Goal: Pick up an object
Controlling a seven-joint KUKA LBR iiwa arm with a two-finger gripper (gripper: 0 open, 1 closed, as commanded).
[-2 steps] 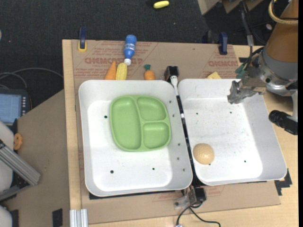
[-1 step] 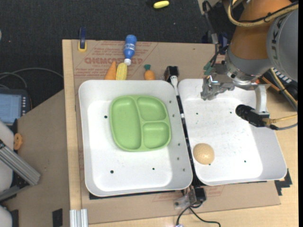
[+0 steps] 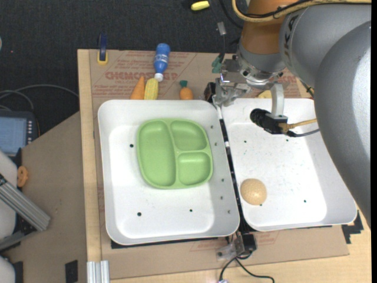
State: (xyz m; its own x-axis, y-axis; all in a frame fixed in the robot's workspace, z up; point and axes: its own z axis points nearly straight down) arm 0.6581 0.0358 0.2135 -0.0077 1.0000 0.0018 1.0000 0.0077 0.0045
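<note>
Gripper [image 3: 222,96]: sits at the far end of the seam where the two bins' rims meet. Metal parts crowd together there, and we cannot tell whether it is released or clenched. We see nothing held in it.

Nearest candidate: a tan rounded lump [image 3: 254,191], matte and egg-like, in the right bin [image 3: 294,158] near its front-left corner, well apart from the gripper.

Left bin [image 3: 109,175]: a pale green divided plate [image 3: 175,152], smooth plastic with three shallow compartments, lying flat in the middle.

On the cardboard surface [image 3: 88,158] beyond the bins: a blue-and-white bottle [image 3: 161,61], a yellow corn cob [image 3: 151,88] and an orange carrot [image 3: 137,89] beside it.

Risks, as we judge them:
- A descent from this spot would meet the rims, not an object. A hard knock could shift both bins.
- The lump looks round enough to roll or squirt sideways under an off-centre pinch. It also lies close to the bin wall, which crowds one side of the grasp.
- The plate is low and slick, with little edge to catch.
</note>
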